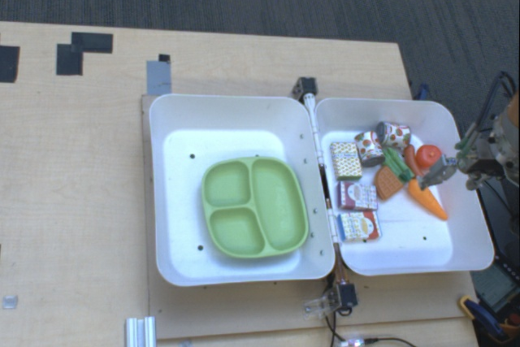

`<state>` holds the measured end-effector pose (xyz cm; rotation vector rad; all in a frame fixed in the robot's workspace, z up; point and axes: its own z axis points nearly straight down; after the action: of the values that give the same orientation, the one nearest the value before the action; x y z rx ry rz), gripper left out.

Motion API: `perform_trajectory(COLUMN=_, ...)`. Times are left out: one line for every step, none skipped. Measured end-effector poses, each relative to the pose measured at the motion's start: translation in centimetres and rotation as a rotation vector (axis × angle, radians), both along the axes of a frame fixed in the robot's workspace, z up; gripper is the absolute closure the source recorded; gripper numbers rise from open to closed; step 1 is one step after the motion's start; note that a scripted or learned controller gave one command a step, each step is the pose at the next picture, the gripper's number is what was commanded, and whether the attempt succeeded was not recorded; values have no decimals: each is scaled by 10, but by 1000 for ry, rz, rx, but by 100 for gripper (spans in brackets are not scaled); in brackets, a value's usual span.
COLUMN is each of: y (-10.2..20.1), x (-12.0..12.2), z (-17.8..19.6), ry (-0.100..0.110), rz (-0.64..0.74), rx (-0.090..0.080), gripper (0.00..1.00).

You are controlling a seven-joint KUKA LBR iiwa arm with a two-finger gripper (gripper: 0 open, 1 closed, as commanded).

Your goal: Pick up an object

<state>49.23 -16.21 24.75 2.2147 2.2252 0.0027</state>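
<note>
several toys crowd the right bin (455,252); we see the gripper (445,171), fingers apart and holding nothing, at the carrot (428,200)'s 12 o'clock. risk: tomato (427,155) jams closing.

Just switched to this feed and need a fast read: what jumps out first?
A green divided plate lies in the left bin. The right bin holds a cluster of toy food: small boxes, an orange carrot and a red tomato. The gripper sits at that cluster's right edge, beside the carrot.
</note>
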Motion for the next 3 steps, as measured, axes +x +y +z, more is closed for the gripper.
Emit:
perform_trajectory(y=8, x=-6, z=-131, ry=3, rz=-2, rx=1, gripper=0)
perform_trajectory(y=9, x=-4, z=-120, ry=-3, rz=-2, rx=0, gripper=100)
perform_trajectory(y=115, x=75, z=-62, ry=-2, rz=0, rx=2, gripper=100)
